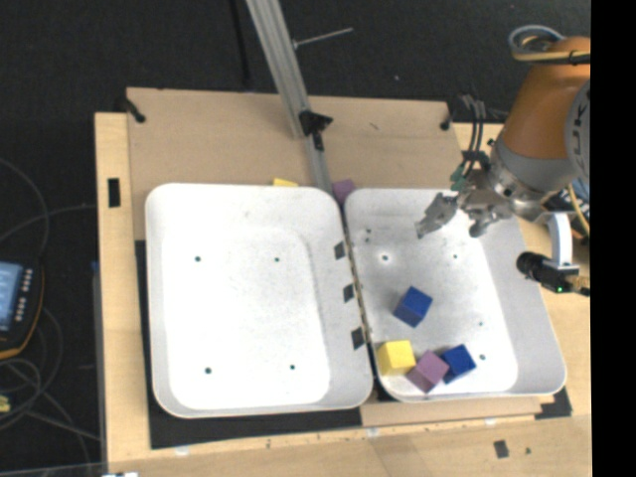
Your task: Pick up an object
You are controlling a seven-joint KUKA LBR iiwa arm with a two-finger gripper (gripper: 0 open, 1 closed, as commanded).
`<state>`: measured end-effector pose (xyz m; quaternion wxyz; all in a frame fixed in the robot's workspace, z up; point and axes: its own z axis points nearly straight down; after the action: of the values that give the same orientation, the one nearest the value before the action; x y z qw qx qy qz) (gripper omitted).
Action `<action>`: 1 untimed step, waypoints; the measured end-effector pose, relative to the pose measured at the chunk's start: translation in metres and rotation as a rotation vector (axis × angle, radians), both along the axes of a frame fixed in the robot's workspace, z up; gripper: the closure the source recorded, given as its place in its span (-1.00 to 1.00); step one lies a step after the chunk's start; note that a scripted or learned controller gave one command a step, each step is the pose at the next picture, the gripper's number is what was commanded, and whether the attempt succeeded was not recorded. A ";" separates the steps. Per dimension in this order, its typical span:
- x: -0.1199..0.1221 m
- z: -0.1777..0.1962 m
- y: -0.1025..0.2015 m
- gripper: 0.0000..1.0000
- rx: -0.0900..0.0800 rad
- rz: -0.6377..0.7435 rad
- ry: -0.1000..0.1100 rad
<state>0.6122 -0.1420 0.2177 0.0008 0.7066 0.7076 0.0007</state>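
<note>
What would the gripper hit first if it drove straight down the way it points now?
Probably the bare floor of the right bin near its far end. The gripper hangs open there, and the nearest blue cube sits well toward the near side, though depth is hard to judge.

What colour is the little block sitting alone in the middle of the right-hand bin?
Blue. The lone block shows clearly in the camera view, apart from the three blocks clustered near the bin's front edge.

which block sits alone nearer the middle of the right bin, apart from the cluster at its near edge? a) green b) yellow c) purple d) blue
d: a blue block lies by itself mid-bin in the right bin, while the yellow block, purple block and second blue block huddle at the near edge.
</note>
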 end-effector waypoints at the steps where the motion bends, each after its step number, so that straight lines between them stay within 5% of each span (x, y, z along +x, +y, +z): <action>1: -0.038 -0.077 0.019 -1.00 0.002 -0.002 0.010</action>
<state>0.5740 -0.1228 0.1407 -0.0033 0.7075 0.7067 -0.0023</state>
